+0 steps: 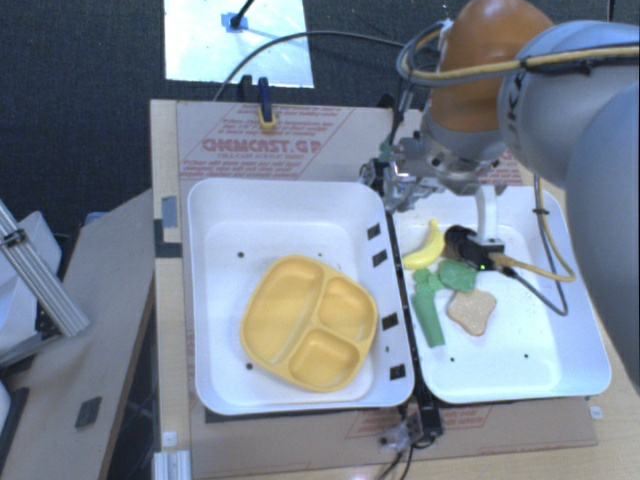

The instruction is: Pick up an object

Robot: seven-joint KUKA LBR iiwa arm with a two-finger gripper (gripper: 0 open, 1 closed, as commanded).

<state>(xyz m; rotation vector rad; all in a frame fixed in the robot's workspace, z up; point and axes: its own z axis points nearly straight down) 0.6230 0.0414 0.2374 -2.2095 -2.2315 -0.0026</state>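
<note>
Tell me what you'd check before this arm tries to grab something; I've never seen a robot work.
1. Something to pick: a banana, a bread slice and green pieces lie in the right bin: ok.
2. Gripper above a target: the gripper hangs at the far edge by the divider between the bins, not over any item: not ok.
3. Gripper ready to grasp: too blurred to judge: cannot tell.
4. Room around the target: banana, green pieces and bread lie bunched close together: not ok.
5. Other option: the yellow divided tray lies flat and alone in the left bin: ok.
</note>
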